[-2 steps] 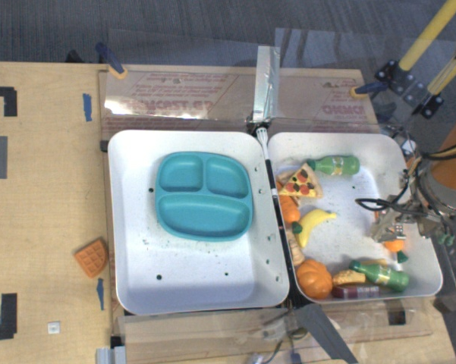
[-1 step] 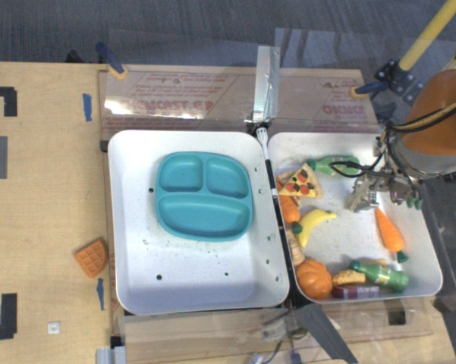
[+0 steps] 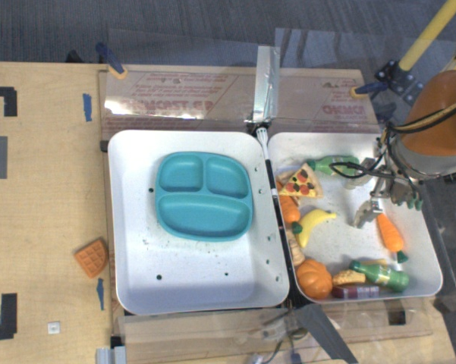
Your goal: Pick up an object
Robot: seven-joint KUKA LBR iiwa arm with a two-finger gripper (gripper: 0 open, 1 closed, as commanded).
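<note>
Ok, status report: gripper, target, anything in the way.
Gripper low in the right bin, fingers open, nothing held. Nearest toys: carrot alongside, banana further left. Pizza slice and green bottle lie close around.

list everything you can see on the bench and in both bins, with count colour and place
bins: 2, white, side by side on the bench
divided plate: 1, teal, middle of the left bin
pizza slice: 1, orange with dark spots, upper left of the right bin
banana: 1, yellow, centre left of the right bin
carrot: 1, orange, right side of the right bin
pumpkin: 1, orange, lower left corner of the right bin
green vegetable: 1, green, top of the right bin
green bottle-like toy: 1, green, lower right of the right bin
waffle: 1, orange-brown, on the bench left of the bins
gripper: 1, grey, low over the right bin beside the carrot
</note>
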